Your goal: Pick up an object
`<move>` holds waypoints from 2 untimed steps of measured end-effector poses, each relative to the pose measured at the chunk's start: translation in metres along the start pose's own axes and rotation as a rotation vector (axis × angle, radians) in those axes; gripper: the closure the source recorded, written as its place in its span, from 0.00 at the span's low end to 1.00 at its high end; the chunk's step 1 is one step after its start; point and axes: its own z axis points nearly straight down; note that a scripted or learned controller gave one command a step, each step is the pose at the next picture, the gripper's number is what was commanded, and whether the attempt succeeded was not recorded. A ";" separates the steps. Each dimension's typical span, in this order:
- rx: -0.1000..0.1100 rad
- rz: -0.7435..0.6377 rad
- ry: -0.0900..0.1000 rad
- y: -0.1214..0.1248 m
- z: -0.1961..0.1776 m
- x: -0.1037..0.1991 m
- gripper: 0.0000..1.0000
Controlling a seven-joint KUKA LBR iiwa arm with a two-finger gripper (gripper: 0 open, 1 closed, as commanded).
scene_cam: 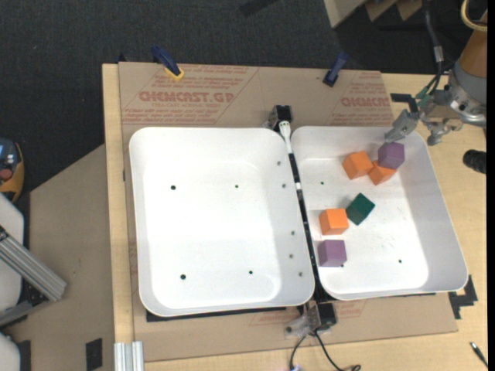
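Above the right bin's [441, 207] far corner, the end effector [418, 128] hung open and empty near a purple cube [391, 154].

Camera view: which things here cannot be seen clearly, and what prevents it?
- Arm: cut off by the right and top edges of the camera view.
- Tool: small and blurred; its state cannot be told.
- Orange block: partly hidden beneath the purple block beside the tool.
- Right bin: printed cardboard lies under it, lettering partly covered.
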 end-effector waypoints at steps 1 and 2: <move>-0.004 -0.001 -0.002 0.001 -0.012 0.000 1.00; 0.002 -0.005 0.002 0.010 -0.001 0.049 1.00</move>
